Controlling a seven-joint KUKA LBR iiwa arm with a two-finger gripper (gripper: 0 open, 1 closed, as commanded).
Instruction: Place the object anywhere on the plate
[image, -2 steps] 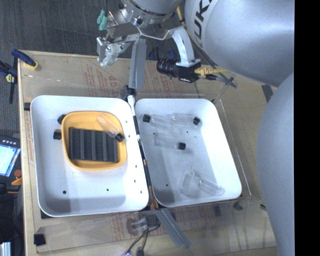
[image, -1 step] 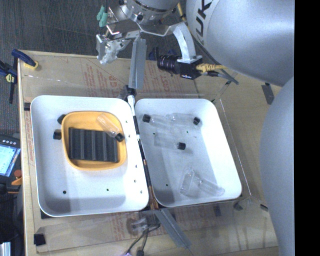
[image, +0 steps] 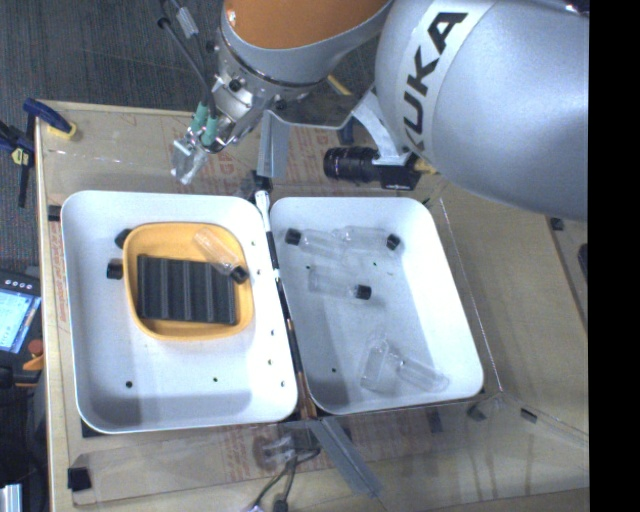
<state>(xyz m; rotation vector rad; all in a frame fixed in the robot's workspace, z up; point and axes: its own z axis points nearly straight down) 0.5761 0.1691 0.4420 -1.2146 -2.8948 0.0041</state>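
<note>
Yellow plate (image: 190, 325) w/ dark ribbed insert is sitting in the left bin (image: 100, 380); a clear tube w/ black cap (image: 222, 256) is lying tilted across the plate's upper-right rim, touching it. The hand (image: 190, 160) is hanging above the tabletop (image: 120, 130), just beyond the plate's bin; can't tell how its grip stands. More clear tubes (image: 345, 265) are lying in the bin right of the plate.

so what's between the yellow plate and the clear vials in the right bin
In the camera view, the two bins' touching rims separate the plate from the right bin's vials. One capped vial lies on the plate itself.
</note>
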